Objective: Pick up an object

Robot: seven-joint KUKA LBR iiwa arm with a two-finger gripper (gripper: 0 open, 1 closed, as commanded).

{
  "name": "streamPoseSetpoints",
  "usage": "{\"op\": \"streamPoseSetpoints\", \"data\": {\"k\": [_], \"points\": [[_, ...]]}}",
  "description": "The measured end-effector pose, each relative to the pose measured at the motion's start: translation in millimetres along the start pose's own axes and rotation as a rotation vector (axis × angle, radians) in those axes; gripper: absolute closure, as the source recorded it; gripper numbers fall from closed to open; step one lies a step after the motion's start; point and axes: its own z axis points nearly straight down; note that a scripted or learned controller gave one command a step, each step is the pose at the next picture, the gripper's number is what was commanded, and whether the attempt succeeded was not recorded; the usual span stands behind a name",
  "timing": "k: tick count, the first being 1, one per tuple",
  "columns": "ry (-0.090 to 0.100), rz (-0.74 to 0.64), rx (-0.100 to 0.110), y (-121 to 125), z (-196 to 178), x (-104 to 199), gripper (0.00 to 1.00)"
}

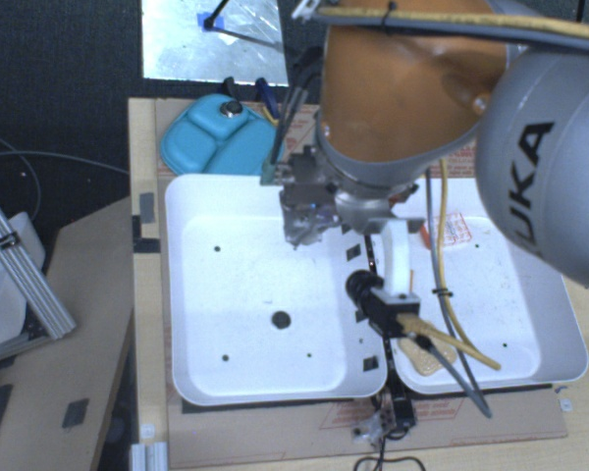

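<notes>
Reading "UKA" on grey arm [540,165] above right bin [530,302].

I log two candidate objects, both in the right bin [560,346]. The first is a tan, flat, oval item [430,359] lying at the bin's near-left corner, close against the divider between the bins; its left part is covered by dark hardware, so I cannot confirm its full outline. The second is a white piece with red print [454,230], lying flat near the bin's far wall, partly hidden on its left. The two lie well apart.
</notes>
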Motion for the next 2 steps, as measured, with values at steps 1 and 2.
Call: {"op": "streamPoseSetpoints", "data": {"k": [1, 2], "points": [[0.001, 0.011, -0.009, 2.6, -34.5, -46.8, 1.0], [0.0, 0.014, -0.011, 1.6, -80.7, -113.0, 1.0]]}}
